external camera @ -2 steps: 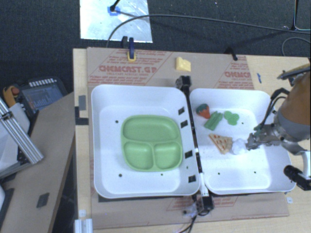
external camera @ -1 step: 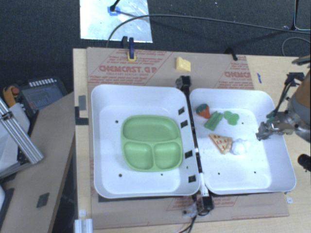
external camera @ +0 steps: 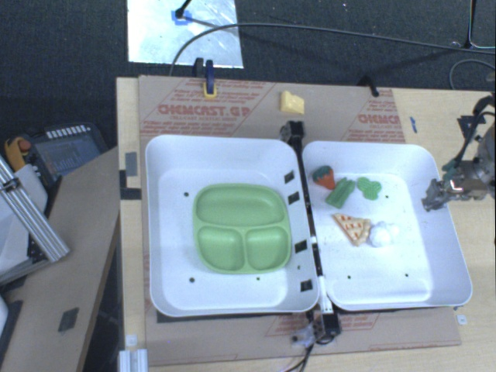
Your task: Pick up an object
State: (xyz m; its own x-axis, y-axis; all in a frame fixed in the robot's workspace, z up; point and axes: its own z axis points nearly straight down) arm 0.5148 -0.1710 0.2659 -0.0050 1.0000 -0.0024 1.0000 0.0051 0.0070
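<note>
The right white bin [external camera: 411, 285] holds a small cluster of toy foods: a red and orange piece [external camera: 324, 177], a dark green block [external camera: 340, 193], a green clover-like piece [external camera: 369, 187], a tan waffle wedge [external camera: 351, 228] and a white lump [external camera: 381, 234]. My gripper [external camera: 435, 198] is at the bin's right rim, well to the right of the cluster and apart from every piece. Nothing shows between its fingers.
The left white bin [external camera: 167, 285] carries a green three-compartment plate [external camera: 241, 228]. A yellow block [external camera: 292, 102] lies on the cardboard behind the bins. Cables run along the back, and a pendant [external camera: 66, 155] sits on the left bench.
</note>
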